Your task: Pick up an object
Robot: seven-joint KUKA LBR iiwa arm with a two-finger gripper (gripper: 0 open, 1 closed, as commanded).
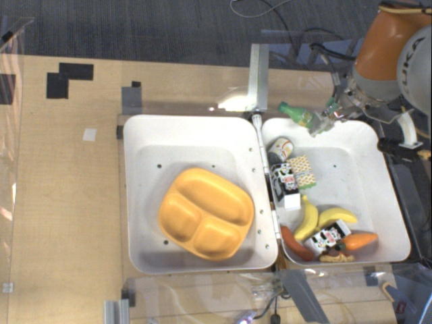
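Note:
My gripper hangs over the back left corner of the right bin, below the orange-banded wrist. A small green bottle sticks out to its left above the bin's back rim, and its clear end sits between the fingers, which are shut on it. In the right bin, along its left wall, lie a small can, a black-and-white carton and a checkered packet. At the bin's front are two bananas, an orange carrot, a red piece and another patterned carton.
A large yellow divided tray lies in the left bin. A metal divider post rises between the bins at the back. Cables run behind the bench, and the arm's body stands at the right.

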